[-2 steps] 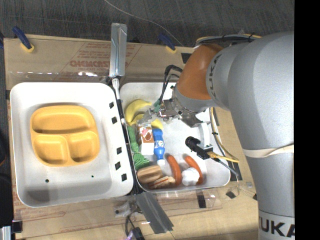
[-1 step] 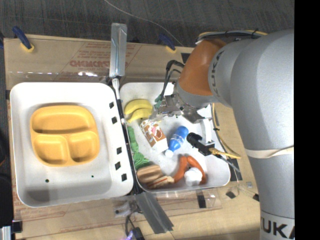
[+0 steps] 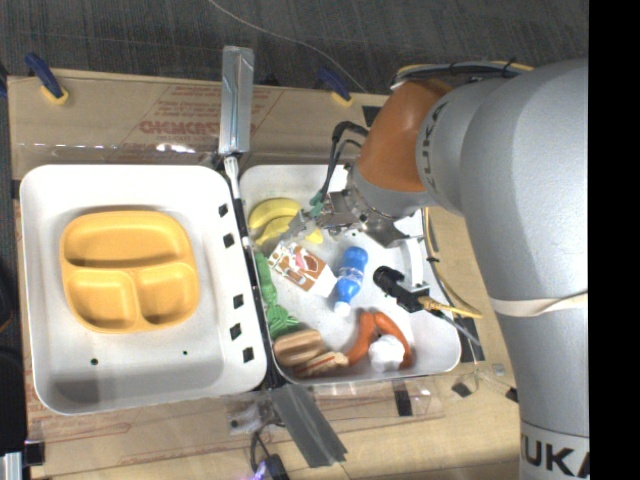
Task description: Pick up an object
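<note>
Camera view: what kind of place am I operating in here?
Likely a robot-grasping lab bench: two white bins clamped on cardboard, a yellow divided tray, toy food like a banana, cables overhead.

Arm base: the white letters "UKA" are read on the large grey robot arm [image 3: 553, 456] at the lower right edge.
Cardboard: mirrored red print is seen on the flat brown cardboard sheet [image 3: 185, 108] behind the bins; it cannot be read.

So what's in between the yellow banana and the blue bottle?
In the camera view, a small white packet with red and orange print lies between the banana and the blue bottle, in the right bin.
</note>
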Controlling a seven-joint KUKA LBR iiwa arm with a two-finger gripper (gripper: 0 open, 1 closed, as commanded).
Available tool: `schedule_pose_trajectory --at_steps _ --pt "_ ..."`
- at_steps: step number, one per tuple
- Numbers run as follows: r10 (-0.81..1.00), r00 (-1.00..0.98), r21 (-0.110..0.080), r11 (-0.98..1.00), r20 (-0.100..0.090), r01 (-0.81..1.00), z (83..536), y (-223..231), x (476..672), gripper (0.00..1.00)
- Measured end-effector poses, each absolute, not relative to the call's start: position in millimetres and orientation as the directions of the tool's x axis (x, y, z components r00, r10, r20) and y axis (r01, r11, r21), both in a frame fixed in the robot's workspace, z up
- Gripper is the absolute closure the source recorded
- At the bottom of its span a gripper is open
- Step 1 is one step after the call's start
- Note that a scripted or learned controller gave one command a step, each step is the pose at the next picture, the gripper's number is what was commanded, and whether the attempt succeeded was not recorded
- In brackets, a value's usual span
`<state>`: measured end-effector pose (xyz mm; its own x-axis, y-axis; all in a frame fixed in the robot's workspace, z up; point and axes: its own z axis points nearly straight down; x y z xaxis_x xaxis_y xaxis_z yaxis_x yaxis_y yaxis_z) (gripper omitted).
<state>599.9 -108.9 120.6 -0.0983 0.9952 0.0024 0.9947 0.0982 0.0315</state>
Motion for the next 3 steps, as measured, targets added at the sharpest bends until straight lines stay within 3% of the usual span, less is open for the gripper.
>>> schedule_pose_trajectory --at_steps 1,2,3 --pt "0.994 -0.107 0.031 0.107 -0.007 0.994 107.9 -121.9 623.9 0.0" --pt "0.994 -0.113 0.038 0.113 -0.005 0.993 120.7 -119.2 626.8 1.0" --pt "0.994 -0.113 0.036 0.114 -0.005 0.993 119.8 -119.1 626.3 0.0"
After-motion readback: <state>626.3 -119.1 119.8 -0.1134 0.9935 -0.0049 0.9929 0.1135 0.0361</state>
